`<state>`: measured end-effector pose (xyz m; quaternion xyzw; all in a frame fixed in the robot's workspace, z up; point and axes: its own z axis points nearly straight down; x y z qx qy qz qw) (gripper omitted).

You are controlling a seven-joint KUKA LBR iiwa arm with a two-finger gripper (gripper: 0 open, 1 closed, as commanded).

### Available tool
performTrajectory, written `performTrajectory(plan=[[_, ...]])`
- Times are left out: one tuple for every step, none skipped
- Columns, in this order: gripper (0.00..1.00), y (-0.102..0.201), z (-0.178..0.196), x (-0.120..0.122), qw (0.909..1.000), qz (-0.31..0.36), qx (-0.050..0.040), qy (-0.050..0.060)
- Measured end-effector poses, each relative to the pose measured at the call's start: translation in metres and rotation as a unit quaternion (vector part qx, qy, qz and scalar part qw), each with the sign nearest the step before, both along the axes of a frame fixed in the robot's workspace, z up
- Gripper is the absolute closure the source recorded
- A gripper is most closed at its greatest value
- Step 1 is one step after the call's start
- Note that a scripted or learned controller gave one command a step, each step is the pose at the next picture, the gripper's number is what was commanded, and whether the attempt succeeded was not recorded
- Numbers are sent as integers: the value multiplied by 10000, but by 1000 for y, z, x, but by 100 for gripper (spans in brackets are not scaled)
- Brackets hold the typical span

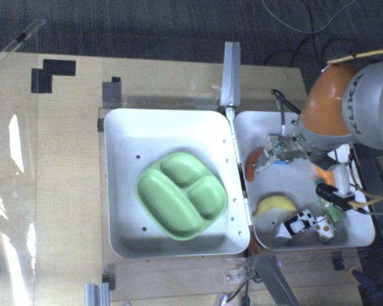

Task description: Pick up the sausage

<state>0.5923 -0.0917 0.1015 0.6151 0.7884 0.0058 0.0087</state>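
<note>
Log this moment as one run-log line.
task: pick up sausage | tool: low in right bin, beside sausage | sausage: at bin's left wall, not lifted | left bin: green divided plate

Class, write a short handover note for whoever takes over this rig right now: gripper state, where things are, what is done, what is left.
Gripper: low in the right bin, beside the sausage.
Sausage: lying by that bin's left wall, not lifted.
Left bin: holds the green divided plate.
Right bin also holds a banana and a toy cow.
Done: the approach.
Left: grasp and lift the sausage.
</note>
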Motion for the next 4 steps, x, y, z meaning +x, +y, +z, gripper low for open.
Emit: performTrajectory(plan=[[0,-10,-9,72,9995,-311,7,56],[0,-14,-13,79,9948,-1019,18,55],[0,10,-14,78,9802,-1979,33,67],[0,5,-13,45,9788,-2046,36,61]])
